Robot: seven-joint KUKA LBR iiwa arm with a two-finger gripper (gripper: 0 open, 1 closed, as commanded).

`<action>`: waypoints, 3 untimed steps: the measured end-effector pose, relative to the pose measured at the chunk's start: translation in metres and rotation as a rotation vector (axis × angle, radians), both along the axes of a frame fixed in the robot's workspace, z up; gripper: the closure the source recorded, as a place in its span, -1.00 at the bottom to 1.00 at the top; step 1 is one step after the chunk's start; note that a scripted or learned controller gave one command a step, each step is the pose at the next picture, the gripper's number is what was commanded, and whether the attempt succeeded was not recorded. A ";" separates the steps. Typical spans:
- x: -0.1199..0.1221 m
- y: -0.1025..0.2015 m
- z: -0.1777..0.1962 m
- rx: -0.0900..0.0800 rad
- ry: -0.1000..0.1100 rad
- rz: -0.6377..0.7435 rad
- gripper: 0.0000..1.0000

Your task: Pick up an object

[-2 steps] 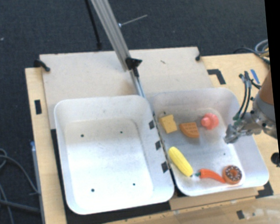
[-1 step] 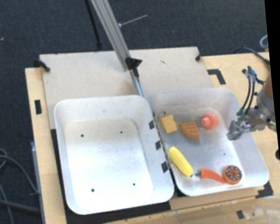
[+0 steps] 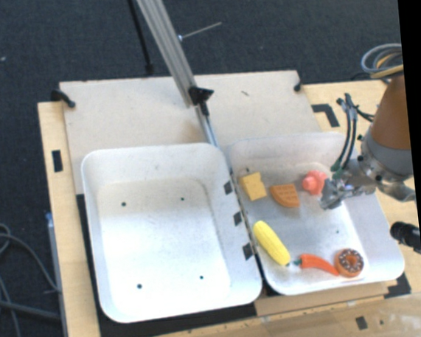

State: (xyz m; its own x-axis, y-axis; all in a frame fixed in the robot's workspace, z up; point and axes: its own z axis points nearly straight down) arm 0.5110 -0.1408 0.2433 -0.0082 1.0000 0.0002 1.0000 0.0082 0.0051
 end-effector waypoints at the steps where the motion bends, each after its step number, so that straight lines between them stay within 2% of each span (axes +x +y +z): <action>1: 0.009 0.063 0.002 0.001 0.002 0.001 1.00; 2: 0.008 0.107 0.000 0.002 0.005 -0.001 1.00; 3: 0.013 0.169 0.006 0.002 0.003 0.001 1.00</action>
